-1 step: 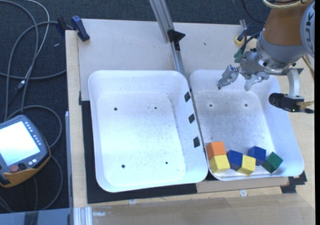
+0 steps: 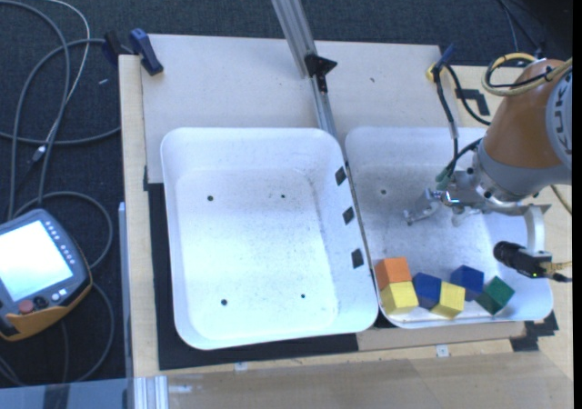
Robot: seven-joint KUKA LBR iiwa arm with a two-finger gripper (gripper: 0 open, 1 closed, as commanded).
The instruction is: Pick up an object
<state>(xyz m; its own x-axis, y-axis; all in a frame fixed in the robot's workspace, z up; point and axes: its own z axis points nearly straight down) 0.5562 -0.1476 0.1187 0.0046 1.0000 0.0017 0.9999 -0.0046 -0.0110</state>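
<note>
Several small blocks lie along the front edge of the right bin (image 2: pixel 391 157): an orange block (image 2: pixel 393 270), a yellow block (image 2: pixel 398 296), a blue block (image 2: pixel 427 288), a second yellow block (image 2: pixel 448 300), another blue block (image 2: pixel 468 277) and a green block (image 2: pixel 497 294). My gripper (image 2: pixel 422 208) hangs over the bare middle of this bin, behind the blocks and apart from them. It is open and holds nothing.
The left bin (image 2: pixel 182 157) stands beside the right one, with a slanted metal rail (image 2: pixel 289 12) running down to the divide between them. Cables and a teach pendant (image 2: pixel 35 271) lie off the bench at the left.
</note>
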